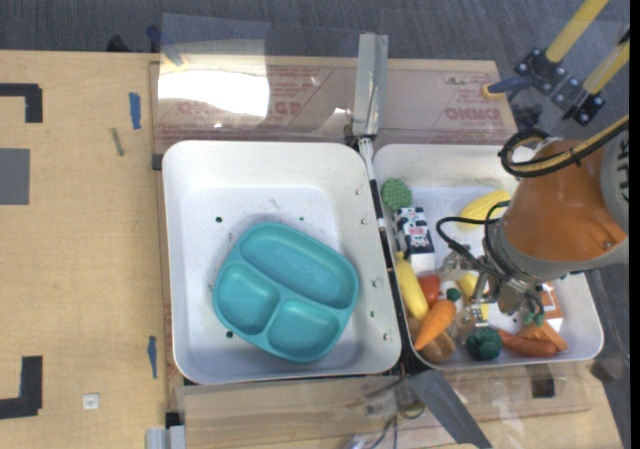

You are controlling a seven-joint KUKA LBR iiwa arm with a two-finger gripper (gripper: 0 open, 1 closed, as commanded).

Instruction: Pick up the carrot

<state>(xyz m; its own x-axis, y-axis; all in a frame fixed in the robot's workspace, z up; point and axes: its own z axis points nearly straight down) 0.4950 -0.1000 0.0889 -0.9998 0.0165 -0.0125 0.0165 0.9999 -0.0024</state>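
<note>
We look down at a slant on a wooden tabletop (70, 237) bearing two shallow white bins side by side. We take the metal divider (368, 87) between the bins as our landmark.

Left of the divider, the left bin (190, 187) holds a teal sectioned plate (287, 289), lying flat near its middle, apart from the toys.

Right of the divider, the right bin (590, 337) holds a crowd of toy food. The carrot (434, 322) lies close to the divider at the near end of this bin, tilted, its orange body beside a yellow piece (408, 287) and a small red piece (430, 288). A dark green piece (484, 343) and a second orange vegetable (530, 342) sit farther from the divider along the same near edge.

The arm's orange band (560, 212) hangs over the far side of this bin from the divider, and the claw (490, 299) points down among the toys, just beyond the carrot. We judge it is placed there to reach the carrot. We cannot tell whether the claw is wide or narrow, as cables and clutter hide it, and we see nothing held in it.
</note>
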